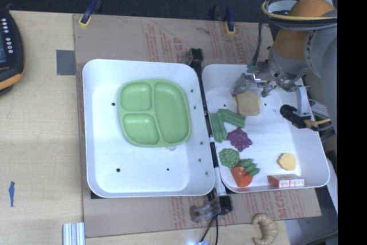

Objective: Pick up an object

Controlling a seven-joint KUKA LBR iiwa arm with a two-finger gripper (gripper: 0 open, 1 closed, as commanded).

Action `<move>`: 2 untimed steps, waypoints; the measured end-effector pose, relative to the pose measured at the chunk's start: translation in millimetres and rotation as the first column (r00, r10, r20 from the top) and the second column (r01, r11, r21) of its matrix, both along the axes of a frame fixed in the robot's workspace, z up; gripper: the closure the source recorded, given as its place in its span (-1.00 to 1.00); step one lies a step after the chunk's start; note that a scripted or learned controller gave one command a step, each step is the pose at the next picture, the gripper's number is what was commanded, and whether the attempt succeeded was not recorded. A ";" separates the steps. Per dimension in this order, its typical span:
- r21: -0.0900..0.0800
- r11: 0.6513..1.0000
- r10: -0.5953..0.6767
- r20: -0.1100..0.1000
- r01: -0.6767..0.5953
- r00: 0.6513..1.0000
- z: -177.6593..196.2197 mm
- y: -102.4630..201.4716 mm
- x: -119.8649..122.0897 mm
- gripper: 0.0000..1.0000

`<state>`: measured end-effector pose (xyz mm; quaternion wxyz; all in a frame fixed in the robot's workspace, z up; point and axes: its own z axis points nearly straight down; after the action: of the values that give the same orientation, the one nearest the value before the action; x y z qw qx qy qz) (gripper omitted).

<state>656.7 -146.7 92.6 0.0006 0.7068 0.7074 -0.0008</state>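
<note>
The end effector (252, 84) sits low at the far end of the right-hand white bin (312, 149), directly above and apparently touching a tan, square slice of toy bread (248, 104). Whether it is released or clenched I cannot tell. The bread looks to rest on the bin floor, so the pick seems unfinished: a secure grasp and lift remain. Beside it lie green bean pods (227, 120) and purple grapes (239, 138).
</note>
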 end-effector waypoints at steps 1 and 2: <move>0.002 1.000 0.006 -0.006 -0.006 1.000 -0.9 26.6 -16.8 -1.00; -0.002 1.000 -0.001 0.000 0.001 1.000 0.2 -44.6 -0.3 -1.00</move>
<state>656.4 -191.4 92.9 0.0013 0.7072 0.7070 -0.0015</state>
